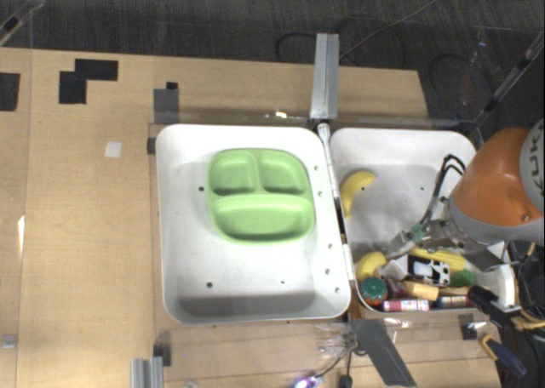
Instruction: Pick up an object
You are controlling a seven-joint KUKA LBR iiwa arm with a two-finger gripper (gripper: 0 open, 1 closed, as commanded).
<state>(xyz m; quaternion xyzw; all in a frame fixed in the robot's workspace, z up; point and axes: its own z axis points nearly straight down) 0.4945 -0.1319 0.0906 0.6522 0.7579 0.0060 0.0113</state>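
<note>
The right bin [400, 152] holds a yellow banana [356, 186] near its left wall. A pile of small objects lies along its front edge. In the pile are a yellow round fruit [371, 264], a teal round lid [372, 292], a long yellow item [444, 258], a black and white piece [431, 270] and a red marker-like stick [405, 305]. My gripper [419, 240] hangs low over this pile, just above the long yellow item. The orange wrist band [494, 186] is behind it to the right. Nothing is visibly held.
The left bin [183, 208] contains a green divided tray [260, 193] at its centre. A metal post [325, 76] stands behind the seam between the bins. The far part of the right bin is bare white floor.
</note>
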